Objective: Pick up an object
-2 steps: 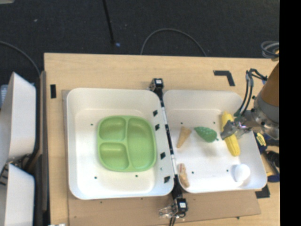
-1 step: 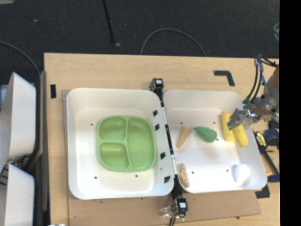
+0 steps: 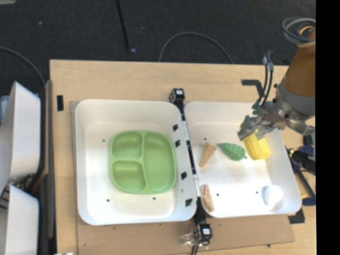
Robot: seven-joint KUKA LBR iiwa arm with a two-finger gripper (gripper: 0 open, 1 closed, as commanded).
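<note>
Two white bins are set side by side on the counter [image 3: 64,78]. Left bin [image 3: 87,195]: a green divided plate [image 3: 142,161]. Right bin [image 3: 223,113]: a cone [image 3: 207,154], a green leafy piece [image 3: 232,151], a yellow corn cob [image 3: 257,146], a white cup [image 3: 272,194]. The pincer [image 3: 254,126] is seen directly above the cob's upper end; the cob's long axis runs down and rightward from it. Whether the pincer is wide or narrow cannot be told. No hold on the cob is confirmed.

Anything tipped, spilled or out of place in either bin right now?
Nothing spilled or damaged. The one oddity: a tan item is wedged against the divider at the right bin's near-left corner, harder to reach than the corn, green piece or cone.
</note>
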